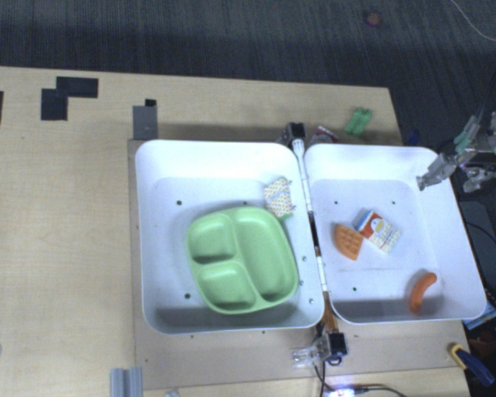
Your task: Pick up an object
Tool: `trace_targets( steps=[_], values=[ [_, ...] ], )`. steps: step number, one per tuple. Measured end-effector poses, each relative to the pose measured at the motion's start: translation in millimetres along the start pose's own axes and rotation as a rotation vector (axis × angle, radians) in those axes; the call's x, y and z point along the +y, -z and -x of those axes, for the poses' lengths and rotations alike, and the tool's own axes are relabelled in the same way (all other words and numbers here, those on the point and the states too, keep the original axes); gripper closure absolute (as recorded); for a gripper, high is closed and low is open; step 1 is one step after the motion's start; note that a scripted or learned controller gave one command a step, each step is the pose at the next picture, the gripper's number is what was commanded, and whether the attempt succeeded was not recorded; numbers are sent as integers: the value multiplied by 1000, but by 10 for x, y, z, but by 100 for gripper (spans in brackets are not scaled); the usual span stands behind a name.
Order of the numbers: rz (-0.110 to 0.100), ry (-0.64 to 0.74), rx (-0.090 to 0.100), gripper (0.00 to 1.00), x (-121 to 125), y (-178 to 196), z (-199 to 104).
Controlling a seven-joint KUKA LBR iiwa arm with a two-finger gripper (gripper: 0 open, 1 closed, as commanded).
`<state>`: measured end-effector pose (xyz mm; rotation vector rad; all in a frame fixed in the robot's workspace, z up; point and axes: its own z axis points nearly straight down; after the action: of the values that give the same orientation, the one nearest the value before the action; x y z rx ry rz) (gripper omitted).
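Observation:
The right bin [446,251] holds an orange waffle-like piece [347,241], a small white carton with blue and red print [379,231] touching it, and an orange sausage-shaped item [422,291] near the front right corner. In the left bin [161,222] lie a green divided plate [241,260] and a small patterned packet [278,195] by the right wall. My gripper [448,179] hovers over the back right corner of the right bin, open, with nothing between its fingers. It is well apart from all the items.
A small green object [358,121] lies on the wooden bench behind the right bin. Black clamps [295,131] sit at the bins' shared back edge, and cables run at the front [331,350]. Dark markers [66,96] dot the bench at left.

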<state>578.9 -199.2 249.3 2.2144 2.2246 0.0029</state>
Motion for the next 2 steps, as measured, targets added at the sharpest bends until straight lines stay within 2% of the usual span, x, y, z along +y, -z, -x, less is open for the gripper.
trace_targets(
  steps=[1,2],
  values=[
    [0,1,2,0,20,-1585,50],
    [1,1,1,0,555,-1640,-105]
  ],
)
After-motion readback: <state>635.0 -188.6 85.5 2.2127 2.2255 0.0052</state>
